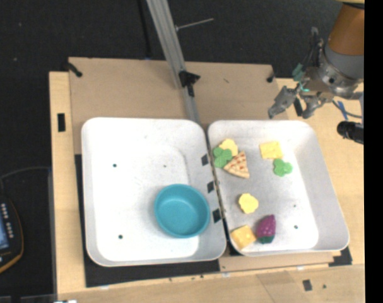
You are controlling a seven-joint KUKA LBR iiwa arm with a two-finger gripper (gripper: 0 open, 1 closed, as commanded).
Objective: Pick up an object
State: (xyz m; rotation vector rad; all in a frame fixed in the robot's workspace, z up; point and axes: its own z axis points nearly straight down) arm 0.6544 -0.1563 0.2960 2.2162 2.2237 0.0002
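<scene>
We see the end effector hanging above the counter, just past the far right corner of the right bin. Its two fingers stand spread apart, with nothing between them: open and empty.

Every candidate for picking lies in that right bin, all of it nearer the camera than the end effector and apart from it. Closest to the end effector is a yellow square piece, near the bin's far edge. Just beside it, on the near side, sits a small green piece.

Toward the bin's left wall we have a tight cluster: a yellow piece touching a green leafy piece, and against them a pizza slice with red dots.

In the middle of the bin floor lies another yellow piece, on its own. At the near edge, well apart from the end effector, a purple grape bunch lies touching a yellow-orange block in the bin's near left corner.

Our count for the right bin: four yellowish pieces, two green ones, one pizza slice, one purple grape bunch, eight in all.

The left bin, touching the right bin along their shared edge, carries one blue bowl, upright, near that shared edge. Two bins, one bowl, one end effector.
</scene>
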